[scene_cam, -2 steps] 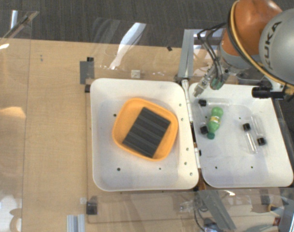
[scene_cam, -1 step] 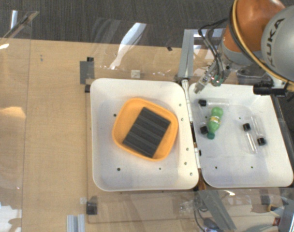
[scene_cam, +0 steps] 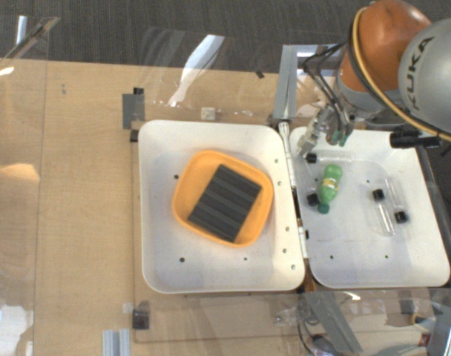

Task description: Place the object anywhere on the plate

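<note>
Grey slab [scene_cam: 225, 202] on plate [scene_cam: 182, 199]

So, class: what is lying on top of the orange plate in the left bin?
A dark ridged block lies tilted across the plate, within its rim. The plate surface beneath the block is covered, so anything under it cannot be seen.

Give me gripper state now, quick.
Two-finger gripper: cannot be told; it sits above the small green plastic bottle in the right white bin.

green bottle [scene_cam: 329, 187] | lying in right bin | orange plate [scene_cam: 182, 199] | left bin, holds dark ridged block
</note>
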Available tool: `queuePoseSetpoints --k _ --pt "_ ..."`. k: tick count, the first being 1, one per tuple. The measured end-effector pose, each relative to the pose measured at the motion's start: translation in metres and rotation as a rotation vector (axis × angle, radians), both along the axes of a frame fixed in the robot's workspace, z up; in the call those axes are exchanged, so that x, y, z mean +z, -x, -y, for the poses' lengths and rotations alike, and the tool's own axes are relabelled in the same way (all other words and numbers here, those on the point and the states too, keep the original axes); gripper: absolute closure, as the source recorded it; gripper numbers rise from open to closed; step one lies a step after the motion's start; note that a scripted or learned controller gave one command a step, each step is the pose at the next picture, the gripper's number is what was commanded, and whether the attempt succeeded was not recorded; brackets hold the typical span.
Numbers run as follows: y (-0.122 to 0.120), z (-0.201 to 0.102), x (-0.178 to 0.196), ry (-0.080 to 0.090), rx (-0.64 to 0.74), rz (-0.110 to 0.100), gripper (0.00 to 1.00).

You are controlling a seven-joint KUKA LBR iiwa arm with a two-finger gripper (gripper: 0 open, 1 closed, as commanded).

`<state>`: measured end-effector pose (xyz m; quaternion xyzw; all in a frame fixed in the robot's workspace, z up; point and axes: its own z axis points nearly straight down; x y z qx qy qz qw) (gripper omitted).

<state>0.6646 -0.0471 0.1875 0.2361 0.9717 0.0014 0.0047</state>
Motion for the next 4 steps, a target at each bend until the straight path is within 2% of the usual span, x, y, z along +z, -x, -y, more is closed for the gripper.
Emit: queuePoseSetpoints --k 2,3,4 --pt "-0.005 -0.004 0.026 -0.004 0.003 0.020 1.00" --pt "0.002 -0.004 0.000 0.001 0.067 0.000 1.00" --pt "0.000 -0.006 0.013 0.000 0.068 0.011 1.00"
